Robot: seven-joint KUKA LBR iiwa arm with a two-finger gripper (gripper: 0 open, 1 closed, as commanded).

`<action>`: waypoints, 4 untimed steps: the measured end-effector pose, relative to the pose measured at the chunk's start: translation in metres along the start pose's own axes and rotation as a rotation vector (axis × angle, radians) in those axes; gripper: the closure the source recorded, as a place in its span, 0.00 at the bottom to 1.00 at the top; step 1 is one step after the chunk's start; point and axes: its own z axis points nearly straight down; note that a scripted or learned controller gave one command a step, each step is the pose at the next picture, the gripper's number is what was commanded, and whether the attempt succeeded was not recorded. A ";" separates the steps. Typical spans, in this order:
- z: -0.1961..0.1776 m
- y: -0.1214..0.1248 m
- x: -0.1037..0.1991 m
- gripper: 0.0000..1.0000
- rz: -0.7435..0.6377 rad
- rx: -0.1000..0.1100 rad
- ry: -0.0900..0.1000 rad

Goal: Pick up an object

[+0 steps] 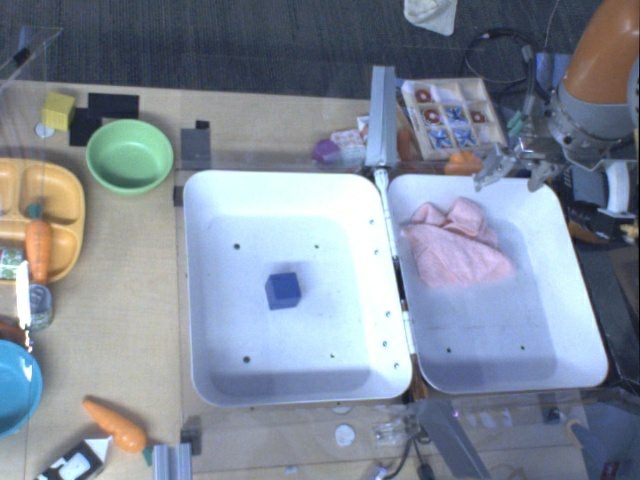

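- Currently, your end effector (516, 165): fingers apart, clamping nothing, poised over the right bin's (560, 368) far rim.
- Pink cloth (457, 246): crumpled there, nearest target.
- Blue cube (283, 290): left bin (230, 368), alone.

Two shallow white bins sit side by side at the centre of the frame. The left bin (210, 268) holds a small blue cube (284, 289) near its middle. The right bin (560, 298) holds a crumpled pink cloth (457, 243) in its upper left part. At the upper right, the arm (605, 53) with its orange band reaches in, its gripper (516, 166) at the right bin's upper edge, apart from the cloth. At the left of the frame lie a green bowl (129, 155), a yellow tray (55, 203) and an orange carrot (37, 249) on it.
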 end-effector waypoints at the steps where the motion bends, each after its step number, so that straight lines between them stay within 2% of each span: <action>1: 0.063 0.006 -0.013 0.00 -0.238 -0.001 0.000; 2: 0.136 0.017 -0.049 0.00 -0.461 -0.004 -0.002; 3: 0.145 0.007 -0.038 0.00 -0.629 -0.008 -0.019; 4: 0.132 0.011 -0.032 1.00 -0.634 -0.020 -0.015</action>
